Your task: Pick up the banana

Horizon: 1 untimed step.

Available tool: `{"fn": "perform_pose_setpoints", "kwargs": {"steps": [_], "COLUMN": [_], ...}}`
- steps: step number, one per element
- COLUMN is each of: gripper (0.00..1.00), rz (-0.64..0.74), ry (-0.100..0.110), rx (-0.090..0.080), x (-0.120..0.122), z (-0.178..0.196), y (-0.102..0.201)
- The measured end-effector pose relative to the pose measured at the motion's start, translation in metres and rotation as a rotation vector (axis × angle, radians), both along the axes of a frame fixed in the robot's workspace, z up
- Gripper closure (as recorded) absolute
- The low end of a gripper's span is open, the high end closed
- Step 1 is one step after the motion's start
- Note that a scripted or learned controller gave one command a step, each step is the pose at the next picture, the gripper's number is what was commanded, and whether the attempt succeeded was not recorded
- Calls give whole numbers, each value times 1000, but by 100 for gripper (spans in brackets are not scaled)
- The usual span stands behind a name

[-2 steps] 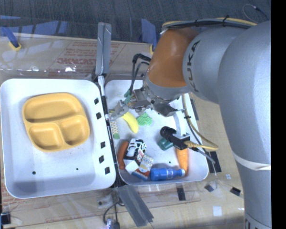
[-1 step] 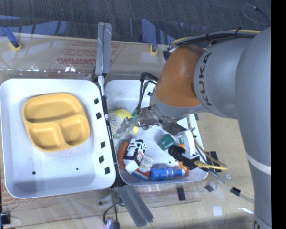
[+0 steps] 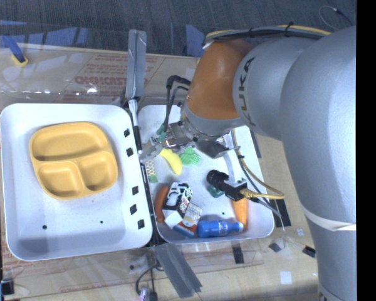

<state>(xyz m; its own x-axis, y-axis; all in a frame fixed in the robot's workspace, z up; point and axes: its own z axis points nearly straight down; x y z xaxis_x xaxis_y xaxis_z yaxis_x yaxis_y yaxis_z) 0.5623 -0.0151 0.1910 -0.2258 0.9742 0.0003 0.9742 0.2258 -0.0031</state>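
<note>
The banana (image 3: 172,162), small and yellow, lies in the upper-left part of the right bin (image 3: 261,168). My gripper (image 3: 163,144) hangs low over that bin, directly at the banana's upper end. From this angle the wrist hides much of the gripper, and I cannot tell whether it touches the banana. The arm's grey body and orange band cover the bin's back right.
A green toy (image 3: 190,157) lies right of the banana. Nearer the front are a black-and-white item (image 3: 178,196), a blue bottle (image 3: 216,229), a carrot (image 3: 240,212) and an orange piece (image 3: 161,203). The left bin (image 3: 12,187) holds a yellow divided tray (image 3: 72,158).
</note>
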Motion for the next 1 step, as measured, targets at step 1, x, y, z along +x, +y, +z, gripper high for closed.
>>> {"fn": "perform_pose_setpoints", "kwargs": {"steps": [1], "gripper": [0], "rz": [-515], "ry": [-1], "rx": [-1], "x": [9], "z": [0], "y": [-19]}}
